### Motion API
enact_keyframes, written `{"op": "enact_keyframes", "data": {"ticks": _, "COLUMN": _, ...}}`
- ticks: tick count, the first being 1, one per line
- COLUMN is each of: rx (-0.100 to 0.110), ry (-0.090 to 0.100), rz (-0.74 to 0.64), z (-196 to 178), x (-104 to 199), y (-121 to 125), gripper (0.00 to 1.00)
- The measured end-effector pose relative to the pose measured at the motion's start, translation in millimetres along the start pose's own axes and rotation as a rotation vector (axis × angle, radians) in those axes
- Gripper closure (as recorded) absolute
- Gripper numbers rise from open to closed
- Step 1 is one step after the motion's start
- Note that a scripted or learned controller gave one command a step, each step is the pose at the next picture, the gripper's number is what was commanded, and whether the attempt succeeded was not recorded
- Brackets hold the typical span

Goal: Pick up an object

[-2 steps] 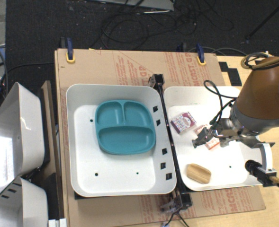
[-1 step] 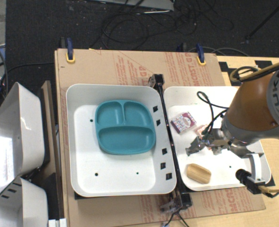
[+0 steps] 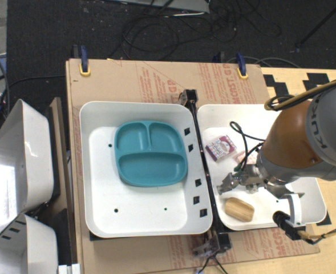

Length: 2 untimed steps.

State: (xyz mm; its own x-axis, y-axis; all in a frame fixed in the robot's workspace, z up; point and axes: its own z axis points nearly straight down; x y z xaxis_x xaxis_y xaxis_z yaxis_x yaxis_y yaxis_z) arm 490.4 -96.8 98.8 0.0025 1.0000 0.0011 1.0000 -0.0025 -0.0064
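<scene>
Because the tan block (image 3: 239, 209) is lying near the front edge of the right bin (image 3: 316, 213), with its long axis running from upper left to lower right, the gripper (image 3: 231, 181) hovering just above it could close across the wrong direction and push it against the front wall. I cannot tell how wide the fingers are standing, and nothing is sitting between them. A small pink packet (image 3: 221, 146) is resting toward the back, near the left wall.
</scene>
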Motion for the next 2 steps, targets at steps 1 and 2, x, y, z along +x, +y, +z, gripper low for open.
{"op": "enact_keyframes", "data": {"ticks": 1, "rx": -0.005, "ry": 0.0, "rz": 0.002, "z": -12.8, "x": 0.2, "y": 1.4, "gripper": 1.0}}
{"op": "enact_keyframes", "data": {"ticks": 2, "rx": -0.012, "ry": -0.003, "rz": -0.005, "z": -66.3, "x": -6.4, "y": 10.8, "gripper": 1.0}}
